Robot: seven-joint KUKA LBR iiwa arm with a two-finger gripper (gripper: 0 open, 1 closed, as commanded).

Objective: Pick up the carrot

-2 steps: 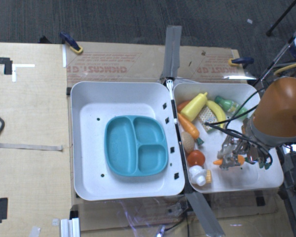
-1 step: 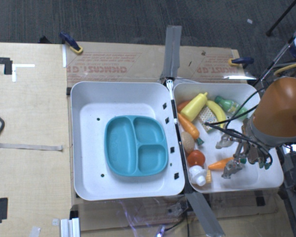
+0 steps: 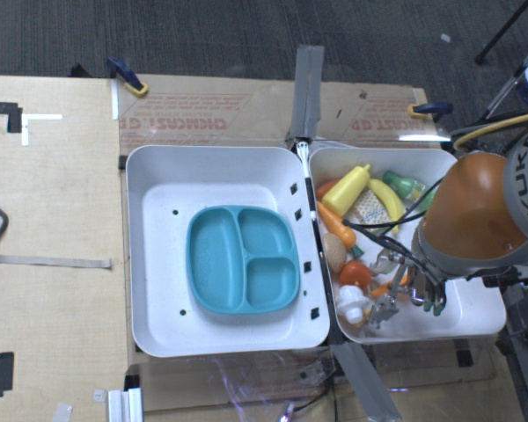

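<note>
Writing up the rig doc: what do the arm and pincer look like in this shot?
The arm shows a large glossy orange band, rounded like a dome from above, with grey casing at the right edge. Thin black cables run across it toward the wrist. The pincer is a small metal-grey assembly with dark parts and an orange fleck. No readable markings.

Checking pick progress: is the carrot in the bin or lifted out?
In. The carrot lies in the right bin beside the yellow bottle, apart from the gripper.
</note>
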